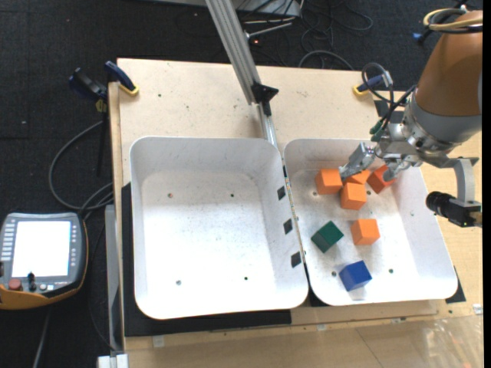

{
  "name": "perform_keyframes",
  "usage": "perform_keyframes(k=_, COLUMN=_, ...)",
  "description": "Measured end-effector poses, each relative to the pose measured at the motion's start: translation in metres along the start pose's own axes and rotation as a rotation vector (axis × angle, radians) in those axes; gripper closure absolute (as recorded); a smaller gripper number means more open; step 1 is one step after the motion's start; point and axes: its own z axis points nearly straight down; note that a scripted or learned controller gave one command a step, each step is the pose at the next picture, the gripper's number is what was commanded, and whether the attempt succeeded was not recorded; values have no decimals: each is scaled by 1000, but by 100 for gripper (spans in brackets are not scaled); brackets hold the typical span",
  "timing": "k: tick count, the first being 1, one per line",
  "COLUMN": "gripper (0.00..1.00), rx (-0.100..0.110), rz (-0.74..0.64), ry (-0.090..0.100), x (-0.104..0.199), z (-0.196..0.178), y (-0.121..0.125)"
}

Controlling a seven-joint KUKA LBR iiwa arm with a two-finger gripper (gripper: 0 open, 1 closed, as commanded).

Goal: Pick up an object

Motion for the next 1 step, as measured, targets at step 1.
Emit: perform_keyframes(k=1, gripper=0, rx=3, rz=9, ry=-2, x=-73, z=1, y=-66)
